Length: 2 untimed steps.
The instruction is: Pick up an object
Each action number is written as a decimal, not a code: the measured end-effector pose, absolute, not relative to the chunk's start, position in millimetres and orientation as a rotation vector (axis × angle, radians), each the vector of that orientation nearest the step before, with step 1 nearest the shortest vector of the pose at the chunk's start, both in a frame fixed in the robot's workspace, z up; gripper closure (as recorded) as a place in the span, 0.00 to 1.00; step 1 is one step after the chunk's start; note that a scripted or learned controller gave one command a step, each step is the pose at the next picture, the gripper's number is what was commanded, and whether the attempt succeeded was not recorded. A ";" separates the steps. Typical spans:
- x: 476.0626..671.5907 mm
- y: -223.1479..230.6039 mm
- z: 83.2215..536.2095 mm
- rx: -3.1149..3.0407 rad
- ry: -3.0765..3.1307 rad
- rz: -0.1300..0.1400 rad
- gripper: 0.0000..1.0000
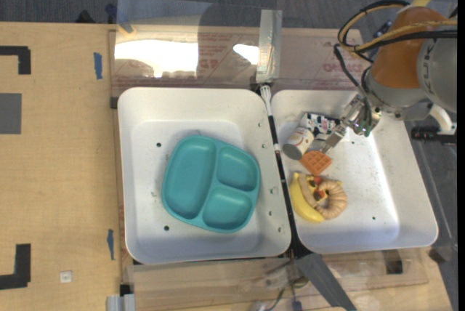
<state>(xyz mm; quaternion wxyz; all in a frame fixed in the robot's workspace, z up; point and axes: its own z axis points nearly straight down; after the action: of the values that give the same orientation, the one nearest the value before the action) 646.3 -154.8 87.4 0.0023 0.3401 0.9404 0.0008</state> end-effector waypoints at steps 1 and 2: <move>649.1 -155.3 101.8 1.061 2.940 0.001 1.00; 626.1 -137.1 218.6 1.644 2.666 0.005 1.00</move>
<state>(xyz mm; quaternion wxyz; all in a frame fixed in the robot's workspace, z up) 626.1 -137.1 218.6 0.0049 0.5249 0.8511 0.0016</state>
